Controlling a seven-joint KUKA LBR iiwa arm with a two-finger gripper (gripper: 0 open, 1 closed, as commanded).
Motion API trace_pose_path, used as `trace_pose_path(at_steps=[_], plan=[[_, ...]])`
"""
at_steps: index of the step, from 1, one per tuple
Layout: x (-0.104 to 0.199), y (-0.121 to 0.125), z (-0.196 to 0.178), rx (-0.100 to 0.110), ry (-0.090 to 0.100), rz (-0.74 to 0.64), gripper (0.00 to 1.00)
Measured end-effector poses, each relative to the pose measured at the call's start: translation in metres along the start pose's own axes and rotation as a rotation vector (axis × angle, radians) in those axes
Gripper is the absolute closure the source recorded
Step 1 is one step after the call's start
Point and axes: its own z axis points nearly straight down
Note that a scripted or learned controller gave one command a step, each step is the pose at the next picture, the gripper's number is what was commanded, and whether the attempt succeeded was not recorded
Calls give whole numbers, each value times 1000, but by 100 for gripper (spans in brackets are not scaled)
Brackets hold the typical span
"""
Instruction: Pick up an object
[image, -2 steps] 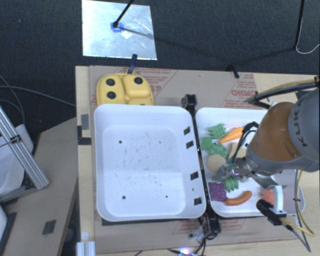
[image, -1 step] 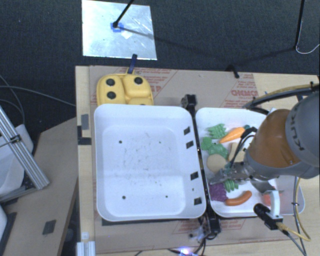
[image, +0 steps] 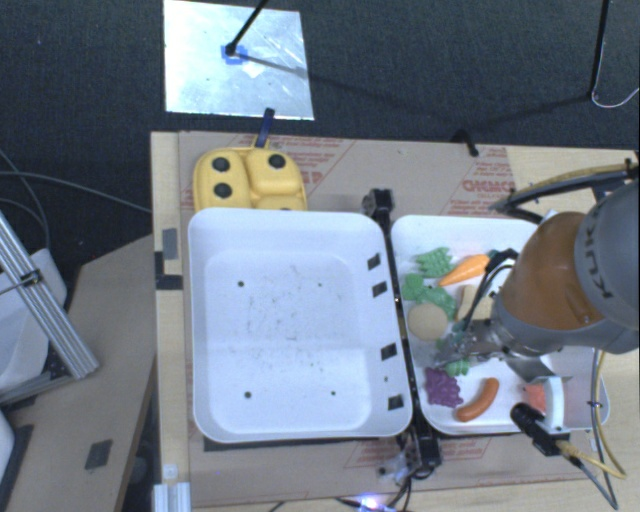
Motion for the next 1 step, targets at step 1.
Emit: trace_pose_path(at_steps=[1], plan=[[83,2,-119,-3,3,-13,100]])
